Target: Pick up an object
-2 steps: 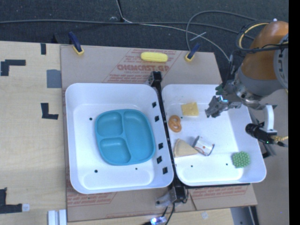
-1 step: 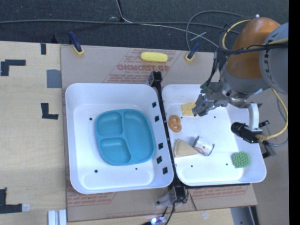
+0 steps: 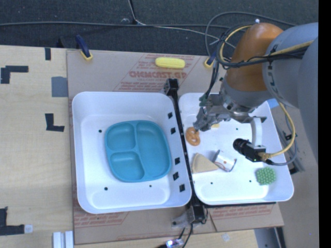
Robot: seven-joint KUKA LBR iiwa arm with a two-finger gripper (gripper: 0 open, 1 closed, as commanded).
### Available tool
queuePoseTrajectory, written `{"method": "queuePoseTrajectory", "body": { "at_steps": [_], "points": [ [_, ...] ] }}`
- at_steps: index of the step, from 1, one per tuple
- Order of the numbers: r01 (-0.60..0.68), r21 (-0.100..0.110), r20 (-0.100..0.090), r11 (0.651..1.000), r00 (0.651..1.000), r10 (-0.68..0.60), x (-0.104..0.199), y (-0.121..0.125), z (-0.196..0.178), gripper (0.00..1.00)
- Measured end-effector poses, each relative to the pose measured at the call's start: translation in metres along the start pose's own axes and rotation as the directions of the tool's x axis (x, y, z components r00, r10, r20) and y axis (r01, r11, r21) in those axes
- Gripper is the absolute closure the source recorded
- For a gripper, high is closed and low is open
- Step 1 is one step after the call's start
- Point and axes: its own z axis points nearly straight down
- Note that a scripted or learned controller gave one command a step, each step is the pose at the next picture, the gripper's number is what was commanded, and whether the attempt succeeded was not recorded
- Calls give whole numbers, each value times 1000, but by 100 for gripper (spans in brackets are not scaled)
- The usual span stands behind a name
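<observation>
We judge the pick to be barely under way: nothing is lifted yet, and every loose thing lies on a bin floor. The gripper (image 3: 206, 122) hangs low over the right bin (image 3: 282, 190), its tip just at one o'clock of a small orange ring (image 3: 193, 136), which looks like the likeliest target. Whether the tool is open, closed or pinching anything we cannot tell, since the wrist hides its business end from this slanted view. What is left, then, is the whole of the job: settle on the thing, close on it and raise it clear.

The right bin holds four loose things. The orange ring sits near its left wall; at five o'clock from the ring lies a tan wedge (image 3: 203, 164), and just beside that, touching or nearly so, a small white cylinder with a red end (image 3: 224, 161) (possibly a little bottle, the view is too coarse to say). A green bumpy ball (image 3: 266, 176) rests well apart, toward the bin's four o'clock corner.

The left bin (image 3: 85, 112) holds one thing, a blue divided plate (image 3: 138, 150), lying flat at its middle
</observation>
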Motion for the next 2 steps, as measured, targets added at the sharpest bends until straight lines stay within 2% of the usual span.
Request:
{"method": "queuePoseTrajectory", "body": {
  "at_steps": [2],
  "points": [
    [2,1,-1,1000,1000,-2,103,5,-3,100]
  ]
}}
